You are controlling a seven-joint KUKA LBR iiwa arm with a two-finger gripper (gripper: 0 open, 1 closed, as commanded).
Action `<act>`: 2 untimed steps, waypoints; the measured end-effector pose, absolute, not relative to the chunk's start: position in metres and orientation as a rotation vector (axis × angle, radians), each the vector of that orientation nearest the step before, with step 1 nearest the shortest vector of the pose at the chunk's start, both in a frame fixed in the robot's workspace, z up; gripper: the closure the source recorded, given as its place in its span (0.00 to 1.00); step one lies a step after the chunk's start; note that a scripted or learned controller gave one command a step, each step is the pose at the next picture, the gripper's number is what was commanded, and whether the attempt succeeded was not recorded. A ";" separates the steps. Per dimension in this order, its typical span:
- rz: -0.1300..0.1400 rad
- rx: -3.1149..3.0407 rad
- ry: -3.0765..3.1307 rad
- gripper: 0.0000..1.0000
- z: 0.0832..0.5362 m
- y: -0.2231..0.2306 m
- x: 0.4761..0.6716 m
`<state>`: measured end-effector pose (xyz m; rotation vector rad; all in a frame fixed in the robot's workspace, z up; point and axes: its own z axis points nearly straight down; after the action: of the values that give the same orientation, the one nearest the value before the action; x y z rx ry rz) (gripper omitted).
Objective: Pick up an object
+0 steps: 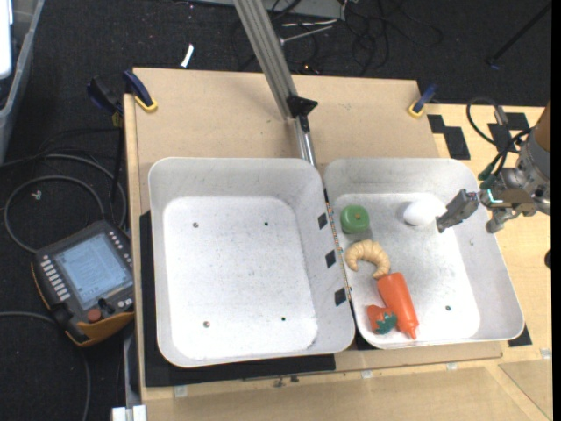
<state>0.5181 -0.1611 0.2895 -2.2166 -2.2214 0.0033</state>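
Where the arm reaches in at the right edge of the view, its gripper (478, 210) hangs over the right rim of the right bin (456, 261), with two dark fingers spread apart and nothing between them: it is released. One finger (456, 210) points down and to the left toward a white egg-shaped ball (420, 211), which lies just beside that fingertip in the upper part of the bin; whether they touch is hard to tell. A green round block (354, 219) sits near the bin's left wall, at about the same height as the ball. Below it lies a tan croissant (366, 255), curved like a crescent. Just below the croissant, an orange carrot (399, 303) lies at a slant, its green leafy end (382, 323) toward the bin's lower left. The left bin (237, 261) stands beside the right one, their rims meeting in the middle of the bench (228, 117). A teach pendant (83, 274) lies on the floor to the left of the bench.
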 end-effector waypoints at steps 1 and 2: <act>0.000 -2.221 -2.222 0.00 0.291 -0.161 0.519; 0.004 -2.218 -2.219 0.00 0.245 -0.155 0.524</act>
<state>0.5237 -0.1550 0.2450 -2.2184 -2.2194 0.0041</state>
